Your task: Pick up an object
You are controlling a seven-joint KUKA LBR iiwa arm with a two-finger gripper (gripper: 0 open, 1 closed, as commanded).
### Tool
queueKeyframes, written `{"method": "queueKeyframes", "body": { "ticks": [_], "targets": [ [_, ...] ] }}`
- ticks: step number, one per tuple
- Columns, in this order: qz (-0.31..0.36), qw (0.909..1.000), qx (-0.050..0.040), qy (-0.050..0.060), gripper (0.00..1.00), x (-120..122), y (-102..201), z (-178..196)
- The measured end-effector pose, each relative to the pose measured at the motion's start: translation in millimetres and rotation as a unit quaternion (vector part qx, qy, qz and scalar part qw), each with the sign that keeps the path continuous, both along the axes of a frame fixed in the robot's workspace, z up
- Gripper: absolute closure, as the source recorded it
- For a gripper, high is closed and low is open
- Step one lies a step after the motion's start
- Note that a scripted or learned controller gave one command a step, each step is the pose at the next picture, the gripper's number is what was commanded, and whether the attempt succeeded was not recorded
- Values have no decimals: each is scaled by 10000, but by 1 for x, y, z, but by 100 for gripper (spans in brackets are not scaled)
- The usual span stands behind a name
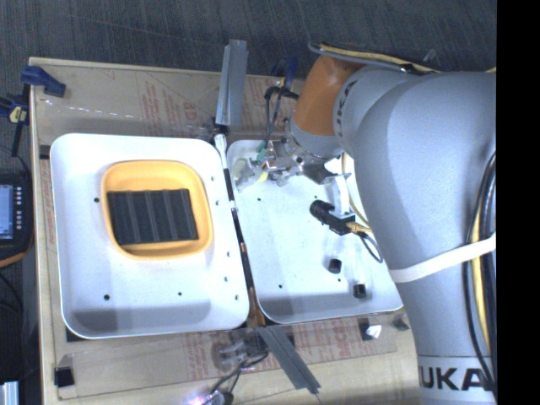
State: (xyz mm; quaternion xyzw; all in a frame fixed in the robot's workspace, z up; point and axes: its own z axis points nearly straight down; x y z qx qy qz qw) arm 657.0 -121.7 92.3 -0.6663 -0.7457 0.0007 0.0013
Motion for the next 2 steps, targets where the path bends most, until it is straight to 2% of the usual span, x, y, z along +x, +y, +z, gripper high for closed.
{"method": "queueKeyframes", "body": {
  "ticks": [2],
  "targets": [
    [0,10000,0,0,0,0,0,0]
  ]
}}
